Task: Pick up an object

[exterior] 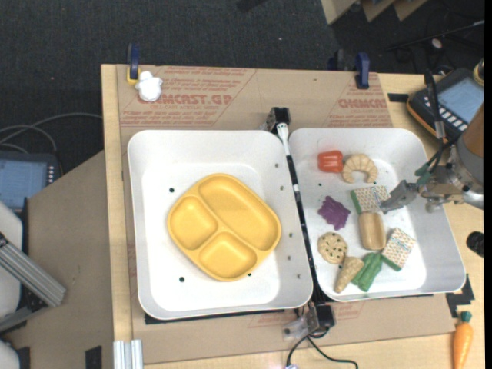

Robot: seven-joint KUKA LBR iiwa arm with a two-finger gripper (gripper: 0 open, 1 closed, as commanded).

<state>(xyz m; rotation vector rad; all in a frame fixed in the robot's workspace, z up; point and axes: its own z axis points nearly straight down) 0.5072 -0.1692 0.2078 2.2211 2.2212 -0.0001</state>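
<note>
The claw hung low over the right bin, reaching in from its far side, presumably because all the small pickable pieces lay there. Whether it was spread or closed could not be told, and nothing showed between its tips. A patterned green block sat just beside its tip, the tan bread roll slightly beyond; either seemed the likely target.

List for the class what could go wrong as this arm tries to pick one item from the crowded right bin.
1. The gripper hovers by a sandwich piece that touches the bread roll; it might nudge both or grab neither.
2. The cookie, cone and green piece lie tightly grouped, so one could get dragged along.
</note>
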